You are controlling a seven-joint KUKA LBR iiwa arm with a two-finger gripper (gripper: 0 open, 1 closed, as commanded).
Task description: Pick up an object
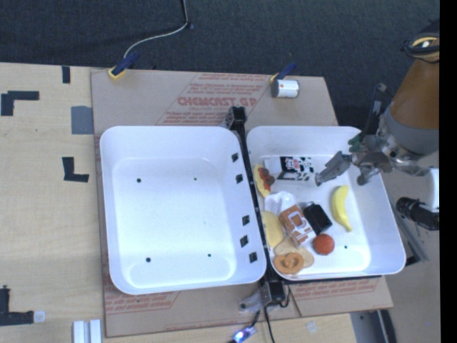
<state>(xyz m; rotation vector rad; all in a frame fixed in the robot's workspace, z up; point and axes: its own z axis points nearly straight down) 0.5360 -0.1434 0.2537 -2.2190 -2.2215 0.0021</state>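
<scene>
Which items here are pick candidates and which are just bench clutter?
Pick candidates, in the right bin: banana, red ball, black block, doughnut, cow-print box. Gripper hangs above them.

Clutter: left bin, blue clamps, silver cylinder, cable.

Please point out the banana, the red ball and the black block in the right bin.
banana [342,207], camera view, middle of its curve.
red ball [324,244], camera view, its centre.
black block [318,218], camera view, its top face.

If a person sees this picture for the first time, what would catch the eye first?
Probably the cluster of small things in the right bin: a yellow banana, a red ball and a black block. Next, the hand above that bin's far right part, beside the bare left bin.
</scene>
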